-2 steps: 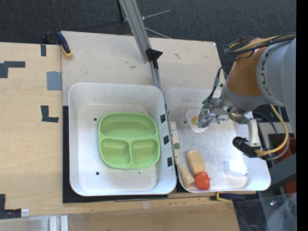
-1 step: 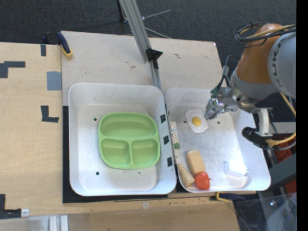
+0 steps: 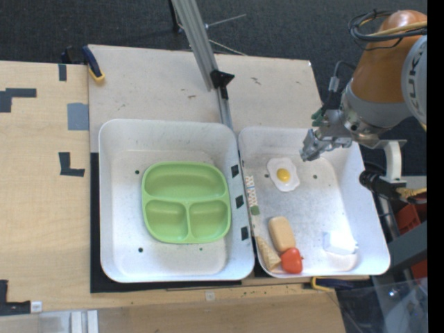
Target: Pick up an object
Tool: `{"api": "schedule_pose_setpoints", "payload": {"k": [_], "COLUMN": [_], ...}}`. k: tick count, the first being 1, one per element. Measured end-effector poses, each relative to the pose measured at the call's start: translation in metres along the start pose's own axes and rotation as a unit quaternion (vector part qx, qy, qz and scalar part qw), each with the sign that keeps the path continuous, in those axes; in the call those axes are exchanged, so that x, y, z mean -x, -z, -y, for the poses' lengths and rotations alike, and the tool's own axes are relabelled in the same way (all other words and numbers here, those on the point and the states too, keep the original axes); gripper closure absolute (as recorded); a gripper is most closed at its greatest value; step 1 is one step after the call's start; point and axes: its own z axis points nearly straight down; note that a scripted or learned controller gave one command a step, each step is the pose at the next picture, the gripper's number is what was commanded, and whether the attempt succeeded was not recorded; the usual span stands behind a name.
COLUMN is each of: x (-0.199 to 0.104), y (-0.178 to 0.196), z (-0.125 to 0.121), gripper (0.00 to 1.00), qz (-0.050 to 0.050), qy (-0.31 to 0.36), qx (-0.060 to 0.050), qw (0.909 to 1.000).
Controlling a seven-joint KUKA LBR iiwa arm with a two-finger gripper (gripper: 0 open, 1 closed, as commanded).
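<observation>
In the right bin (image 3: 361, 217) lie a toy fried egg (image 3: 283, 175) near the back, a tan bread roll (image 3: 281, 232) and a red tomato (image 3: 292, 260) at the front left, with a waffle-like wedge (image 3: 267, 251) beside them. A pale translucent object (image 3: 340, 244) rests at the front right. My gripper (image 3: 310, 149) hangs over the back of this bin, just right of and above the egg, with nothing seen between its fingers.
The left bin (image 3: 111, 186) holds a green divided plate (image 3: 186, 201). A metal pole (image 3: 198, 37) slants down to the divider between the bins. A blue and yellow clamp (image 3: 94, 64) sits at the bench's back left.
</observation>
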Motion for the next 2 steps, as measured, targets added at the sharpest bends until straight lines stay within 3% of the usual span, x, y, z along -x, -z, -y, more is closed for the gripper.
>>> {"api": "schedule_pose_setpoints", "payload": {"k": [2], "x": [-0.097], "y": [-0.011], "z": [-0.027], "gripper": [1.00], "qz": [-0.001], "qy": [0.002], "qx": [-0.003], "qw": [1.0000]}}
